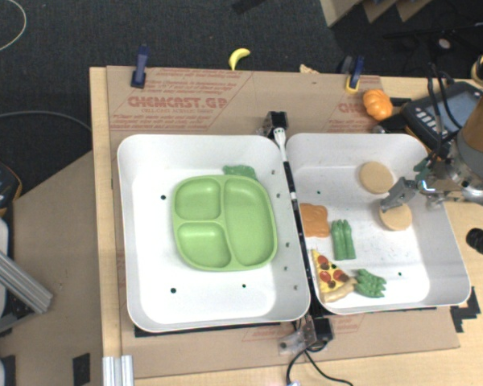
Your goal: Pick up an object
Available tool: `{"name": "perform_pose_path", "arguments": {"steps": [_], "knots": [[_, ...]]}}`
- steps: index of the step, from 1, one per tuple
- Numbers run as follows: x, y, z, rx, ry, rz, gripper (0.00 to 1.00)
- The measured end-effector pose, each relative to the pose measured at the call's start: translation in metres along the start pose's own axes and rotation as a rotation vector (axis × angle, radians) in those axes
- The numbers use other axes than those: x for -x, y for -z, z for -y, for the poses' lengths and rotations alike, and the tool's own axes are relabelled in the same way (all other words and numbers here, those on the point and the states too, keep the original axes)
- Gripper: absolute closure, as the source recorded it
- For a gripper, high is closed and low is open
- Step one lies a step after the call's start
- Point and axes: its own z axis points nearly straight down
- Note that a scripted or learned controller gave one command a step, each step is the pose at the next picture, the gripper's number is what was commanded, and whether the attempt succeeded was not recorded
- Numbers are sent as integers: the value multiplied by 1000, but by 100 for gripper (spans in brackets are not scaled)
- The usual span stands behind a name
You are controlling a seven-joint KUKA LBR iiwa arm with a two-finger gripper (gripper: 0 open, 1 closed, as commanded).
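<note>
hand | over right bin | tan disc just below

dark carpet floor, cardboard-topped bench

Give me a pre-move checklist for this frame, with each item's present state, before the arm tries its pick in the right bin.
1. Gripper is over the right bin: ok.
2. A target lies under it: ok, the lower tan disc sits just below the fingertips.
3. An object is between the fingers: not ok, none is seen there.
4. Target has room around it: ok, the upper tan disc and the green stalks lie apart from it.
5. Finger opening fits the disc: cannot tell.
6. Left bin undisturbed: ok, the green divided plate lies flat in the left bin.
</note>
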Motion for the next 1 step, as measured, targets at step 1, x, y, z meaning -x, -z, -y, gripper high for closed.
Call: {"name": "perform_pose_path", "arguments": {"steps": [1], "knots": [[-83, -43, 59, -11, 5, -7, 0]]}}
